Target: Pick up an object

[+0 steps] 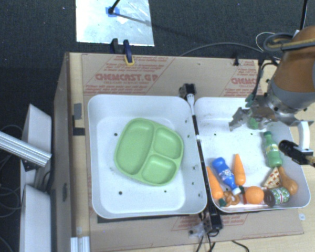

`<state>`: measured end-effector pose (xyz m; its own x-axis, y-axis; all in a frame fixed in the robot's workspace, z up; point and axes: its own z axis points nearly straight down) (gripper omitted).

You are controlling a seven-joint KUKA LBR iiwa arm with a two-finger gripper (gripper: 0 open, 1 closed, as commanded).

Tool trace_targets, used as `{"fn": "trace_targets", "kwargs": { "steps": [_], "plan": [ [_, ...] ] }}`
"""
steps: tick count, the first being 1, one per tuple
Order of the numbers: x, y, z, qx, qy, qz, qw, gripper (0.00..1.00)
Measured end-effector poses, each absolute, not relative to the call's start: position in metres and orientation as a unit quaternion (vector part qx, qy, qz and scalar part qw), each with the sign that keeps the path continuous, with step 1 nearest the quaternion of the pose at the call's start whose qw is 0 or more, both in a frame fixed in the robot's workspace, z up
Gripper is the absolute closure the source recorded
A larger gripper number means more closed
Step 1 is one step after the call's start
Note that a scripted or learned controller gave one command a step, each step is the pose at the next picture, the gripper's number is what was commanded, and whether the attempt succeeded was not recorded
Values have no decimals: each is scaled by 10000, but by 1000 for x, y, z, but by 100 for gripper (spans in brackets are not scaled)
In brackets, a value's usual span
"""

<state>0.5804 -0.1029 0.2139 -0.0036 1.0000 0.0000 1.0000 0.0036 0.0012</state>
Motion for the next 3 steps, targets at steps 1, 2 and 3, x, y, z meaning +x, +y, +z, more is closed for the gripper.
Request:
{"fn": "trace_targets", "kwargs": {
  "steps": [1, 2, 3],
  "plan": [
    [600, -185, 89, 7065, 7077, -5, -3, 0],
    [636, -206, 85, 7054, 7088, 10, 14, 0],
    [548, -180, 84, 7067, 7075, 0, 1, 0]
  ]
}}
